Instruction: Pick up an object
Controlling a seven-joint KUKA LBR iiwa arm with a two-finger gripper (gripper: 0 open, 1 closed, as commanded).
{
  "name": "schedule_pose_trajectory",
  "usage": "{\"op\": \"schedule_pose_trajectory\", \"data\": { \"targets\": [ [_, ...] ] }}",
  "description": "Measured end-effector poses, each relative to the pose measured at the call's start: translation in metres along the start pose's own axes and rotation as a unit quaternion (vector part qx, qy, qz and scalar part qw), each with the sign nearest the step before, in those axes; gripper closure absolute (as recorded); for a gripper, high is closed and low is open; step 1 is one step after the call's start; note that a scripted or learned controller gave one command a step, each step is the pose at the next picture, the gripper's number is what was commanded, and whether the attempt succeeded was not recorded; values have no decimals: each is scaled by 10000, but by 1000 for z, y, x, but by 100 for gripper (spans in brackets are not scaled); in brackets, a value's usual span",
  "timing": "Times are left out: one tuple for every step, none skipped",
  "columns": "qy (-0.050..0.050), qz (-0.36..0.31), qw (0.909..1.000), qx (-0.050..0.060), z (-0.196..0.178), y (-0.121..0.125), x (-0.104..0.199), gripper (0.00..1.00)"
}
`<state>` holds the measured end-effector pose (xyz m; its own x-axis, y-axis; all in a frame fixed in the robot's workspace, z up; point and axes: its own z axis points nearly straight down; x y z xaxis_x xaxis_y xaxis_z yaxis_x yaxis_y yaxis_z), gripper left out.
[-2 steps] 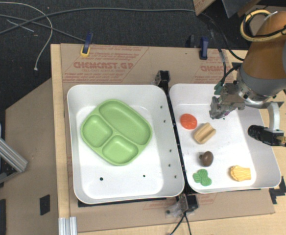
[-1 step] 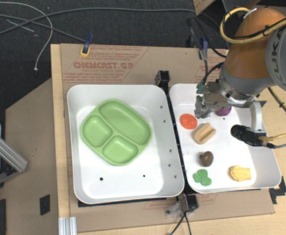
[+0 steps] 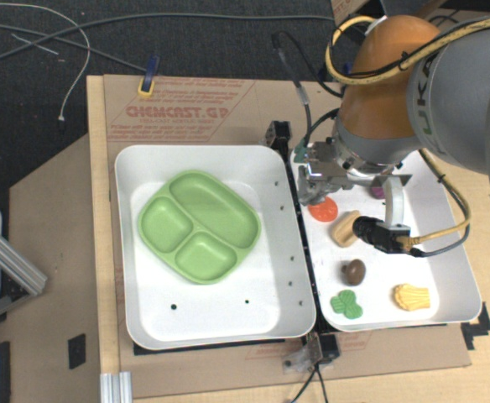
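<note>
So the arm was hanging over the right bin, with the claw down near that bin's far left corner. Honestly couldn't tell if the claw was spread or pinched together, the wrist blocked the view. Nothing was visibly gripped.

Candidates in that bin: an orange-red piece just beside the claw, a tan piece next to it, a brown round one mid-bin, a green piece at the near left corner, and a yellow one toward the near edge. The left bin had a green divided plate in it.

My take: the orange-red piece was the obvious target. I'd center on it, come straight down, and stay off the bin wall and the tan piece so the close doesn't just shove it sideways.
</note>
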<state>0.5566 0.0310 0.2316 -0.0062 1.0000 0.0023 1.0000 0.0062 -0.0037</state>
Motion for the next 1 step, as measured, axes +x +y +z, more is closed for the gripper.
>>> {"op": "schedule_pose_trajectory", "data": {
  "targets": [
    [-1, 3, 10000, -15, -4, -3, 47, 100]
  ]
}}
